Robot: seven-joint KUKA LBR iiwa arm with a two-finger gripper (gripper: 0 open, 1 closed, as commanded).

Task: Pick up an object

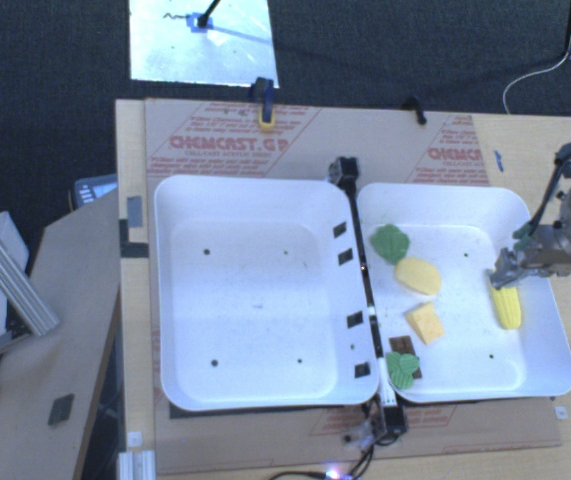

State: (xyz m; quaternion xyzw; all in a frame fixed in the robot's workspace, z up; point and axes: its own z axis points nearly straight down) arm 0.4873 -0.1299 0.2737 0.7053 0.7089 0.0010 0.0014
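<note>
The right bin (465,213) holds several toy foods. A yellow corn cob (507,308) lies near its right wall. My gripper (510,270) hangs right over the cob's far end, at or just above it; I cannot make out whether it touches. Further left lie a green leafy piece (390,241), a yellow lemon-like lump (418,275) and a yellow cheese wedge (426,322). A brown block topped by a green piece (402,366) sits in the bin's near left corner.
The left bin (255,203) stands beside the right one, with a black divider strip (363,298) between them. Both rest on a cardboard sheet (265,138). A cable (550,193) runs along the arm at the right.
</note>
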